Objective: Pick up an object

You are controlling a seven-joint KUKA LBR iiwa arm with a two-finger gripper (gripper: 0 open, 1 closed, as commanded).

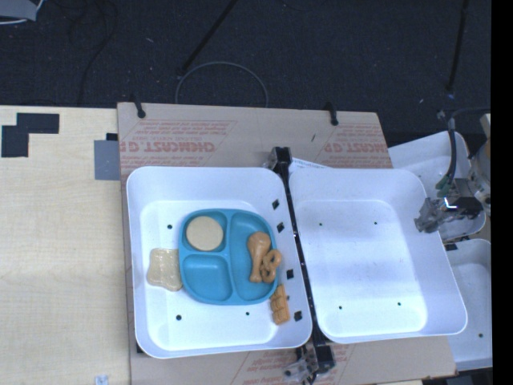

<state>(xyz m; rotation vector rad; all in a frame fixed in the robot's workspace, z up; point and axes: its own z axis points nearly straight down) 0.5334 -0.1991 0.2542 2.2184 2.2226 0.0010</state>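
Two shallow white plastic bins (152,195) are sitting side by side; a blue divided plastic tray (218,279) (carrying tan food pieces (263,257)) is lying in the left one, while the gripper (449,207) is hanging beside the right bin's edge.

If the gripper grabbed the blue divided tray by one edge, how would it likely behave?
The blue tray looks like stiff, light plastic, so it would probably lift without flexing. Held by one edge it would likely tilt, and the round cracker and pretzel-like piece resting loose in its compartments could slide out.
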